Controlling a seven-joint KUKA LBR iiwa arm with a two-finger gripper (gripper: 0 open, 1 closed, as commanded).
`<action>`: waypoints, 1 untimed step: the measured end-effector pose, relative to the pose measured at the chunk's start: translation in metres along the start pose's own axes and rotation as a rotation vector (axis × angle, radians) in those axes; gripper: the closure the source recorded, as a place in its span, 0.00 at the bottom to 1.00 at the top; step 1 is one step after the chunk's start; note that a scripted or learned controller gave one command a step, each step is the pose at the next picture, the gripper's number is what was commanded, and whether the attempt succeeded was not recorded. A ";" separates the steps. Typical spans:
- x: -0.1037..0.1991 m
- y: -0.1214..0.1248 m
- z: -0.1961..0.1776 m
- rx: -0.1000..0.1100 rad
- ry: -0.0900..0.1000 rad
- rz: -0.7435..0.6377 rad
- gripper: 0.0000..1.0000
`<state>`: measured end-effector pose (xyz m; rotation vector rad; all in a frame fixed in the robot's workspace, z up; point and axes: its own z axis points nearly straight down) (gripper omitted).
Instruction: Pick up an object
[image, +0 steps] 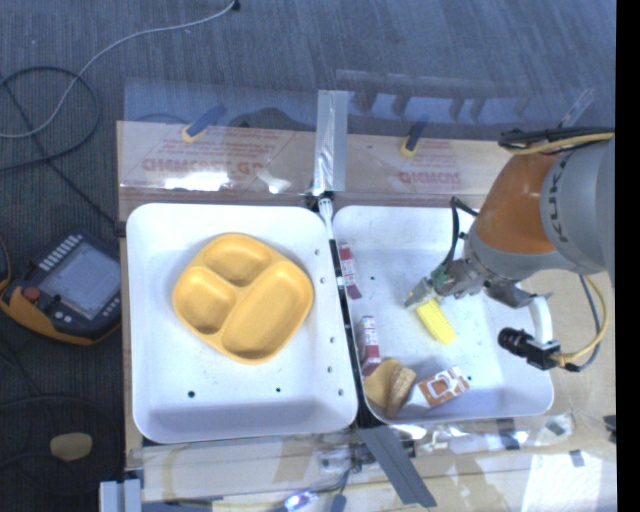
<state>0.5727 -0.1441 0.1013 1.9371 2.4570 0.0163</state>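
Note:
In the right bin, a small yellow block lies near the middle. My gripper hangs just above the block's upper-left end, reaching in from the right under the orange-banded wrist. A brown bread-like piece and a small orange and white packet lie near the bin's front edge. Two red and white sticks rest along the bin's left wall.
The left bin holds a yellow divided plate. A black cable plug with a yellow cord hangs off the arm over the right bin's right side. A handheld control pad lies on the floor at the left.

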 end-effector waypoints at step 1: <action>0.059 0.063 -0.109 0.017 0.001 0.158 1.00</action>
